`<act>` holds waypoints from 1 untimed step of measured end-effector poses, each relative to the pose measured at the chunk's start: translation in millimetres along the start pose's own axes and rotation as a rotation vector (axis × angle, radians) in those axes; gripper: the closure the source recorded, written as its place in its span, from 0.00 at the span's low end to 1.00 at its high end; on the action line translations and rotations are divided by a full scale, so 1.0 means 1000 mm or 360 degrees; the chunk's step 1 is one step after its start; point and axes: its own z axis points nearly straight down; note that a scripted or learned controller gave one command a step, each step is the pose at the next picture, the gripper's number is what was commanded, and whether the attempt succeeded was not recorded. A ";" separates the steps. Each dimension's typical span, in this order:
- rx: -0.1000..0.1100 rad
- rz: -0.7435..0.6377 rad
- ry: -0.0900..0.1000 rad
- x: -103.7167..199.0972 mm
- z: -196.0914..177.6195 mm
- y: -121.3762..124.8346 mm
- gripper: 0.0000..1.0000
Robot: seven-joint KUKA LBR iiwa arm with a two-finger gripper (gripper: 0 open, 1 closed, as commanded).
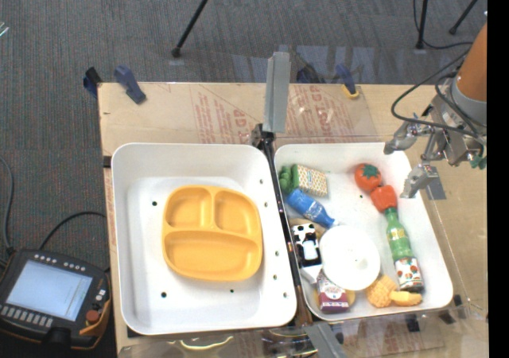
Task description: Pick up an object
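My gripper (420,159) hangs over the right edge of the right bin (442,269), its two fingers spread apart with nothing between them, so by my reckoning the pick is not yet begun. The nearest candidates, a tomato (367,177) and a green bottle (397,235), lie in that bin just beside my fingers; descent, closing and lifting all remain.

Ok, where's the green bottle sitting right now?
The green bottle lies in the right bin, near its right wall, between the red toy above and the white plate to its left.
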 end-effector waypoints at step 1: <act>-0.0007 0.0107 0.0024 0.016 0.153 -0.008 0.00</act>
